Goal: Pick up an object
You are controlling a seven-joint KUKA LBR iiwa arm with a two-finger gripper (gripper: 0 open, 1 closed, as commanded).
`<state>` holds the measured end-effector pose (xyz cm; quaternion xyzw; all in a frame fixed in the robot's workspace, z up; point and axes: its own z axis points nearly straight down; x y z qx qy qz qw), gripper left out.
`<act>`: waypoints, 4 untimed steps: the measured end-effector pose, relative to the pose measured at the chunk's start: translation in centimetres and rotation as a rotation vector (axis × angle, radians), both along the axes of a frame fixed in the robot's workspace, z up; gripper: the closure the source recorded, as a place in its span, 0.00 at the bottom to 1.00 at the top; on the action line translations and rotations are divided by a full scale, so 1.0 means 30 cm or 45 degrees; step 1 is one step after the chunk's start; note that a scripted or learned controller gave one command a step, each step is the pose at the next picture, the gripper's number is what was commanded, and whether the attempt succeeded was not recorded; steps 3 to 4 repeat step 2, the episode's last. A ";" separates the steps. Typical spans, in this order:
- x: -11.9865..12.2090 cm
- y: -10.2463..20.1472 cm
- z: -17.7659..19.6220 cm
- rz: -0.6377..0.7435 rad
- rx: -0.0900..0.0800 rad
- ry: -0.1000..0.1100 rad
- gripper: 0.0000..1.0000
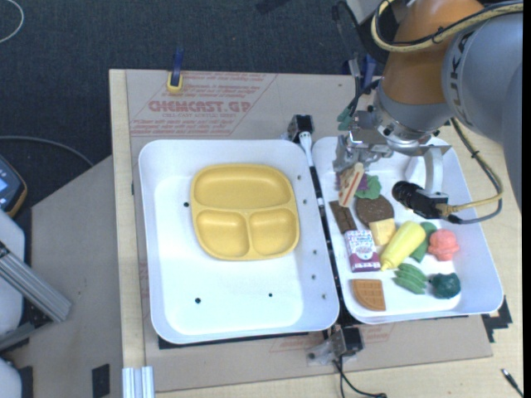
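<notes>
— Left of the toy bin, what is seen?
— A second bin is seen, with a yellow divided plate laid inside.
— And the gripper?
— It is lowered over the toy bin's far-left corner, closed on a striped, sandwich-like toy that is tilted upright.
</notes>
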<state>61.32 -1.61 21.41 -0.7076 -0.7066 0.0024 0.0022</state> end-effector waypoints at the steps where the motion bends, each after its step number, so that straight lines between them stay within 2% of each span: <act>1: 0.023 -0.005 0.009 0.002 -0.001 -0.009 1.00; 2: -0.008 -0.013 0.041 0.001 0.001 -0.006 1.00; 4: -0.008 -0.013 0.041 0.001 0.001 -0.006 1.00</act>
